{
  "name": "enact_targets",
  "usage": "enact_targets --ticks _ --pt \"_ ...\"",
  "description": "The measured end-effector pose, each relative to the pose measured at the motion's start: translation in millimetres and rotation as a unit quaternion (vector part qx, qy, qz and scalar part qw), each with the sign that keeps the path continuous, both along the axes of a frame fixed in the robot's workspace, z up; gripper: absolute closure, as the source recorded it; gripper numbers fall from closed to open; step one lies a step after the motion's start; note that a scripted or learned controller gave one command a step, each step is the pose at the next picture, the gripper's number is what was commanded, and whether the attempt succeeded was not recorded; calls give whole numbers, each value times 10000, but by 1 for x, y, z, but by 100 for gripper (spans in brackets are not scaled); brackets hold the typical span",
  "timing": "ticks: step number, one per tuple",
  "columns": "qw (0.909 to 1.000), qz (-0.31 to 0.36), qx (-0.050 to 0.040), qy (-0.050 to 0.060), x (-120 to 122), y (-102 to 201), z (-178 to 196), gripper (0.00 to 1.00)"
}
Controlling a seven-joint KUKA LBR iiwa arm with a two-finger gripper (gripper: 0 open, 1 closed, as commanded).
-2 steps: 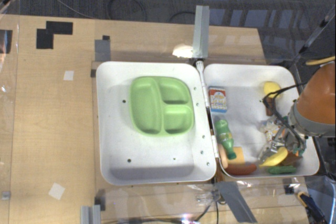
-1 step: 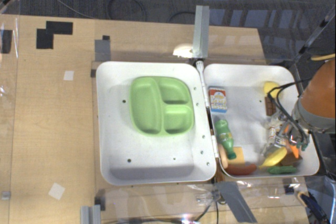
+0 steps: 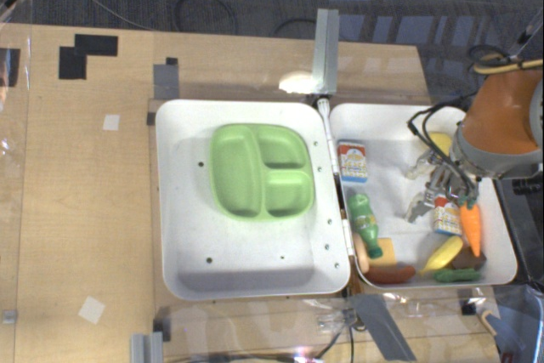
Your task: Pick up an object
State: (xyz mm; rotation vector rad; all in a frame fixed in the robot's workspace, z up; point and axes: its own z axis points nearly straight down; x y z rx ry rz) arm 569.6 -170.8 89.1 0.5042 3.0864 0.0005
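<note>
The gripper [image 3: 432, 193] hangs open just left of the carrot [image 3: 470, 227], gripping nothing. The carrot looks light, stiff and slick; grasp it mid-body.

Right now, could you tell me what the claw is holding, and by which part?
It cannot be told: the claw hangs low over the right bin, beside a small can.

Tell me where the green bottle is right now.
The green bottle lies in the right bin, near its left wall, just below the small carton and above the brown sausage.
</note>
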Motion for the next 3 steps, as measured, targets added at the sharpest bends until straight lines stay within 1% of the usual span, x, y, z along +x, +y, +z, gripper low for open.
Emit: enact_targets --ticks 1,2,3 --pt "9991 -414 5 -3 -24 -4 0 0" --pt "9993 -377 22 4 -78 -31 0 0" --pt "9997 -244 -1 -6 -56 7 1 0"
